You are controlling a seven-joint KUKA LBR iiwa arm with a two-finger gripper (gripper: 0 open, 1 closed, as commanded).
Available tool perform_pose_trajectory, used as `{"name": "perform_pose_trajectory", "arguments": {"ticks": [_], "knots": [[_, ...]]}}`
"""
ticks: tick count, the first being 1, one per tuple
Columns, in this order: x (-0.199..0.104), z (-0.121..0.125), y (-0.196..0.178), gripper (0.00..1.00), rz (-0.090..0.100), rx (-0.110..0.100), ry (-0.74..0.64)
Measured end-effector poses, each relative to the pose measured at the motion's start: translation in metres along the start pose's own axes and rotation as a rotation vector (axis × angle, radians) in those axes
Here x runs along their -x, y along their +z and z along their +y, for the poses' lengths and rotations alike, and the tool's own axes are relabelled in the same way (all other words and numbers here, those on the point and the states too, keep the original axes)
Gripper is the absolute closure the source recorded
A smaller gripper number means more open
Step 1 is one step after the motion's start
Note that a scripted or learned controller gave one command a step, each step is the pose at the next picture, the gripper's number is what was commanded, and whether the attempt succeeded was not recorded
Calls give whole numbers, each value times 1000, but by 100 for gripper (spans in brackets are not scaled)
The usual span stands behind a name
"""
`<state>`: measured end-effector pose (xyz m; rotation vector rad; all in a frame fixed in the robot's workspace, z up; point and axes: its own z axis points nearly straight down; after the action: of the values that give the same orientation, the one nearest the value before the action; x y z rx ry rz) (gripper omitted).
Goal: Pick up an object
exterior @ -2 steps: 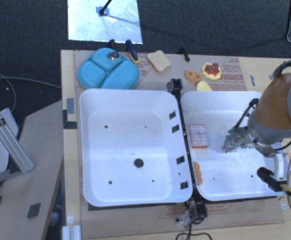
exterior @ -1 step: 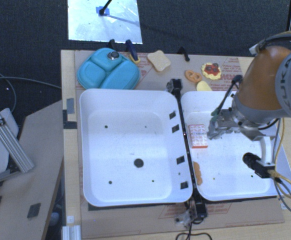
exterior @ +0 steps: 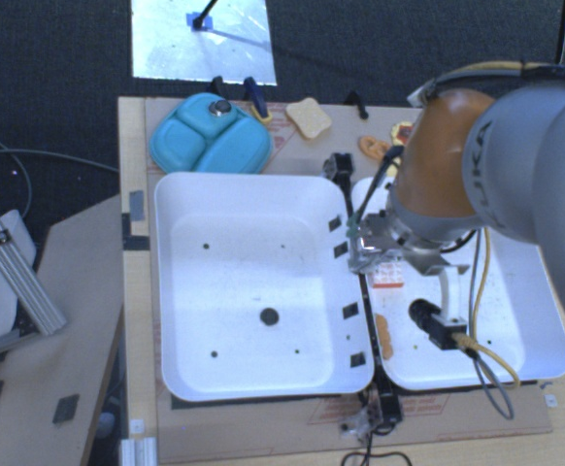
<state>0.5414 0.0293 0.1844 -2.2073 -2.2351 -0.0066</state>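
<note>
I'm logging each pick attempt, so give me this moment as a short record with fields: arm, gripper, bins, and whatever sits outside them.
arm: grey with an orange band, reaching in from the right over the right bin
gripper: low over the right bin's left side, near the divide; grip unclear
left bin: one small dark disc on its floor
right bin: an orange-brown piece by its left wall
behind the bins: blue divided dish, slice of toast
</note>
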Motion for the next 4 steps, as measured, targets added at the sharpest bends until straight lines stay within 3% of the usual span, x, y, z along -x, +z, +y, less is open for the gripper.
{"name": "perform_pose_trajectory", "arguments": {"ticks": [1, 2, 3, 4], "knots": [[55, -9, 0, 100, -3, -1, 15], [-44, -8, 0, 100, 1, -1, -1], [-128, 36, -167, 100, 5, 20, -2], [-151, 35, -59, 100, -4, -9, 6]]}}
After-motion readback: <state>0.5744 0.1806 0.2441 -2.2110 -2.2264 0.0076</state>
